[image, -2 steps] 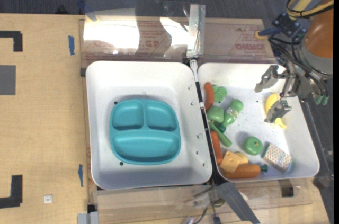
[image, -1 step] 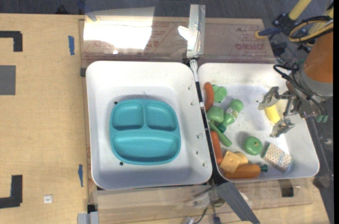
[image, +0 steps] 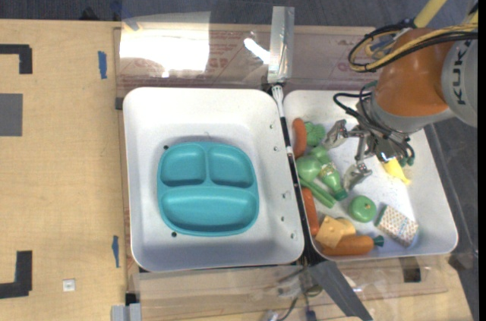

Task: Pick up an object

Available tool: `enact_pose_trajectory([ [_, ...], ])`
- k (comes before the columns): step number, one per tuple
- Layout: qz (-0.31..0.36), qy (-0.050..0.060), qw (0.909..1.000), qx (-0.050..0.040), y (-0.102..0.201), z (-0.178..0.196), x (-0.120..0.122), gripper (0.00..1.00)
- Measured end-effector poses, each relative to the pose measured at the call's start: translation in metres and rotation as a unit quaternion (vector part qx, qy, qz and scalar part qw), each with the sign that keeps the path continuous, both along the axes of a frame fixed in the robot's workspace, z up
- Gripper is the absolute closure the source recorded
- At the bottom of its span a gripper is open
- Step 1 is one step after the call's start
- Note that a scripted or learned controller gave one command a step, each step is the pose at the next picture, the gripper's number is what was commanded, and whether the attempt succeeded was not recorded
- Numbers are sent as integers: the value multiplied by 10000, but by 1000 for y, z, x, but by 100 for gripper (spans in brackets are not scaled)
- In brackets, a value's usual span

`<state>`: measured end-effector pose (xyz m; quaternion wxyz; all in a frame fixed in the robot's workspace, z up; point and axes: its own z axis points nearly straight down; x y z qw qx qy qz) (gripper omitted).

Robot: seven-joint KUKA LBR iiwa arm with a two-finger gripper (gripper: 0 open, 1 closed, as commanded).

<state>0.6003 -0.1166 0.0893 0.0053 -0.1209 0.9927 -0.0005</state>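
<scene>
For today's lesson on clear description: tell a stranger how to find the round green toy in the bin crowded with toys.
Start at the right-hand white bin, the one under the arm. Look toward its near edge, between the pile of green toys along the divider and the patterned block. The round green toy sits there alone: a ball shape, where its green neighbours are long or lumpy.

Grey arm (image: 463,77) with dark lettering on its side, ringed by a glossy orange band (image: 410,84) above the wrist. Yellow and black cables (image: 380,42) looped beside that band. Small metallic end effector (image: 357,152) of thin silvery fingers (image: 335,133), dark fittings at its base.
</scene>
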Motion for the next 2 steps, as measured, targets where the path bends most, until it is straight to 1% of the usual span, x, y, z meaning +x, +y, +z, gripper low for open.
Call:
enact_pose_trajectory([
  [1, 772, -4, 9970, -12, 21, -1, 51, 0],
  [2, 767, -79, 9970, -17, 22, 14, 55, 100],
])
